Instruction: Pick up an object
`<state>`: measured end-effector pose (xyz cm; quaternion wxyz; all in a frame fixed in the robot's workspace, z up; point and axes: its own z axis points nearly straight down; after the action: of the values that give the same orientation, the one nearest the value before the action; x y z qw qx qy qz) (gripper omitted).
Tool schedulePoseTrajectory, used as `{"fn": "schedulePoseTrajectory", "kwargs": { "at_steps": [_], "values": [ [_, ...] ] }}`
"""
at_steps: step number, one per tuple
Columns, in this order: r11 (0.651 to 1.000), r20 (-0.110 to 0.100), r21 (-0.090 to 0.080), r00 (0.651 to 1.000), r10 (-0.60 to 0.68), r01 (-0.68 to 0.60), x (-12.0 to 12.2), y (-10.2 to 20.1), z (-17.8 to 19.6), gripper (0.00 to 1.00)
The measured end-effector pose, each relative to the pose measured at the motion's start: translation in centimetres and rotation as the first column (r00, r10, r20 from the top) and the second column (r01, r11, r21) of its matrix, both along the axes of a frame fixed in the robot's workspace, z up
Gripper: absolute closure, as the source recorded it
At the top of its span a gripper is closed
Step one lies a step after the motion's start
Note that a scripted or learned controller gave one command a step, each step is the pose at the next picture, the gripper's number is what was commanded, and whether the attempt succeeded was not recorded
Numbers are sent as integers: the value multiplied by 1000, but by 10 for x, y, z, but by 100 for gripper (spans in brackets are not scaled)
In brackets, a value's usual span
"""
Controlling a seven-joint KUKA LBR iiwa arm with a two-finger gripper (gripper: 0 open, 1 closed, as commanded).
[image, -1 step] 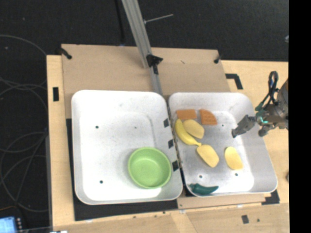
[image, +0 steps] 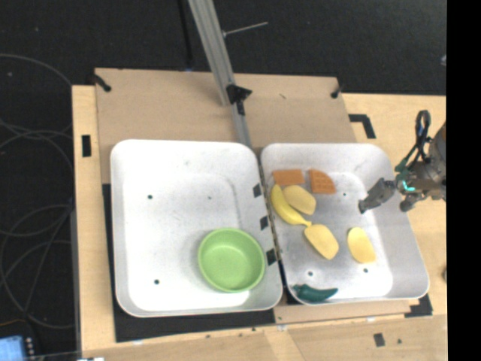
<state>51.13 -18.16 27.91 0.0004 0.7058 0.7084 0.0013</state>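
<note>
My gripper [image: 391, 198] hovers over the right side of the right bin [image: 398, 269], open, with nothing between its fingers. To its left in that bin lie a yellow banana [image: 283, 207] and a pale yellow piece [image: 301, 198] touching it. Two more yellow pieces [image: 322, 241] [image: 361, 245] lie nearer the front, the second one below and left of the gripper. Two orange blocks [image: 288, 177] [image: 322, 181] sit at the back. A dark green object [image: 314, 293] rests at the front rim. A green bowl [image: 231, 259] stands in the left bin [image: 150, 171].
A slanted metal pole [image: 214, 47] rises from the back of the bench, ending between the two bins. The arm's wrist and cables [image: 425, 156] stand at the right edge. Brown bench board [image: 218, 107] surrounds the bins.
</note>
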Motion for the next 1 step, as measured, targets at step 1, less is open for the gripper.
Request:
{"fn": "schedulePoseTrajectory", "kwargs": {
  "at_steps": [1],
  "values": [
    [1000, -7, -3, 1000, -5, 5, 8, 3, -56, 0]
  ]
}}
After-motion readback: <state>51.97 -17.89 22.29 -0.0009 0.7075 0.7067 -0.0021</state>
